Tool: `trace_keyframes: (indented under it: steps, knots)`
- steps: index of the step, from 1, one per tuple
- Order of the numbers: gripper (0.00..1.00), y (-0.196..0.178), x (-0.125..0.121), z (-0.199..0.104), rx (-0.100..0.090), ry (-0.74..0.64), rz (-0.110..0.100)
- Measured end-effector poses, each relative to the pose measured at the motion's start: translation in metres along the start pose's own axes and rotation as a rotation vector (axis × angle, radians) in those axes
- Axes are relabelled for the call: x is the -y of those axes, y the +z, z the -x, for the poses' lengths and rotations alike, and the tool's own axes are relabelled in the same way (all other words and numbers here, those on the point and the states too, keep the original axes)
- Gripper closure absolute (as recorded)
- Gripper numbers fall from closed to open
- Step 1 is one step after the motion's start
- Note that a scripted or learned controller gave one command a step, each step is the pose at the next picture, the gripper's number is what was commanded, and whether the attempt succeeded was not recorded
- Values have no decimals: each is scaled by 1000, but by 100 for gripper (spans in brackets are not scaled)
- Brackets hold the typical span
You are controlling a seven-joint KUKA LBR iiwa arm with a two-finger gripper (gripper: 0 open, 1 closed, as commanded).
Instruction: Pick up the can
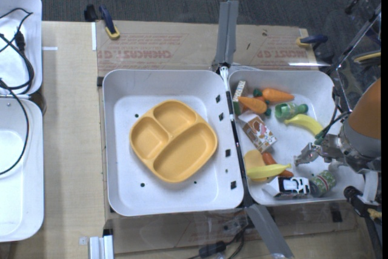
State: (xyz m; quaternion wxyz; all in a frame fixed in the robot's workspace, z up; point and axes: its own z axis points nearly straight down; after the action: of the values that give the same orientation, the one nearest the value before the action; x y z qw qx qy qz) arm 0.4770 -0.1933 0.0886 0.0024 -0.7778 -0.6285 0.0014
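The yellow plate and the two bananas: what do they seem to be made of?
The plate looks like moulded plastic, matte: even yellow-orange colour, rounded edges, three pressed compartments, no strong glare. The bananas look like toy plastic with a slight sheen: flat bright yellow, no brown marks, smooth shape. Rubber or foam cannot be excluded from this distance.

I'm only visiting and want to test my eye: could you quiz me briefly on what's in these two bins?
1. True or false: the yellow plate lies in the view's left bin.
2. How many compartments has the plate? A two, B three, C five.
3. Fill in: the can and the end effector are both at the view's ___ bin.
Key: 1 true; 2 B; 3 right bin.
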Motion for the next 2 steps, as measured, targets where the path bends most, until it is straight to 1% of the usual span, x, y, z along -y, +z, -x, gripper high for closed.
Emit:
trace_keyframes:
  steps: [1,2]
  knots:
    - [0,-38,-5,21,2,-280,3]
    - [0,0,-6,23,-8,-562,-1]
